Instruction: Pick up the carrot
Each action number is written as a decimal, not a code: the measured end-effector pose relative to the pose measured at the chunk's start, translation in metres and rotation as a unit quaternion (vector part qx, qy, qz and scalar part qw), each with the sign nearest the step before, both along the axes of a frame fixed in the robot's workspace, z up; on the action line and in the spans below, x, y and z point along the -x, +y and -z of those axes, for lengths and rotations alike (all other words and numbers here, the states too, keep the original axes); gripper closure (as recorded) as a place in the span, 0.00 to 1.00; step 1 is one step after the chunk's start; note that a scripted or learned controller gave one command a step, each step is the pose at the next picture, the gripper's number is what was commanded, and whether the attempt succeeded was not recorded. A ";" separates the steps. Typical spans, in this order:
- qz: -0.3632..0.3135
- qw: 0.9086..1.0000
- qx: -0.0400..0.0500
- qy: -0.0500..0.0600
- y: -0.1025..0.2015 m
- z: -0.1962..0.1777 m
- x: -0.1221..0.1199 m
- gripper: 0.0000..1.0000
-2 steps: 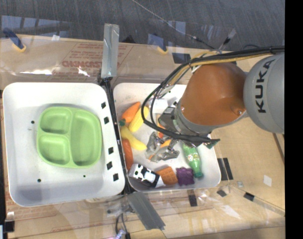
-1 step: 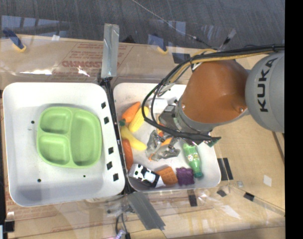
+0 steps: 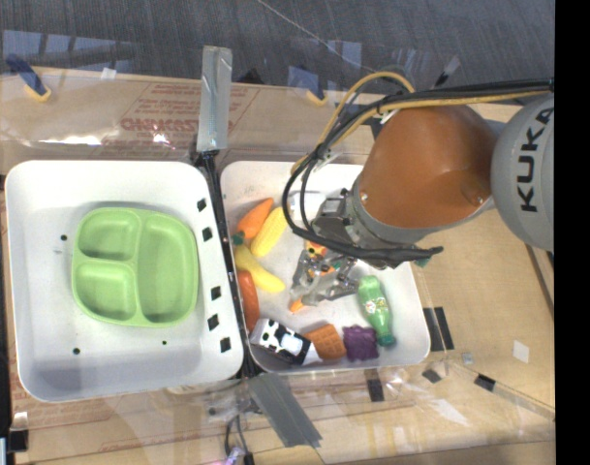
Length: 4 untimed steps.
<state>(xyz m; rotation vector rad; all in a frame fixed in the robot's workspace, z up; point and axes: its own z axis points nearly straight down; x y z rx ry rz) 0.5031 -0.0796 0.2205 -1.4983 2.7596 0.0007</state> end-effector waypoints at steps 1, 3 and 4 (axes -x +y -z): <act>-0.037 0.999 0.000 0.002 0.039 0.011 0.023 1.00; -0.243 0.970 -0.001 0.003 0.019 0.031 0.009 1.00; -0.353 0.935 0.000 0.000 -0.004 0.029 -0.052 1.00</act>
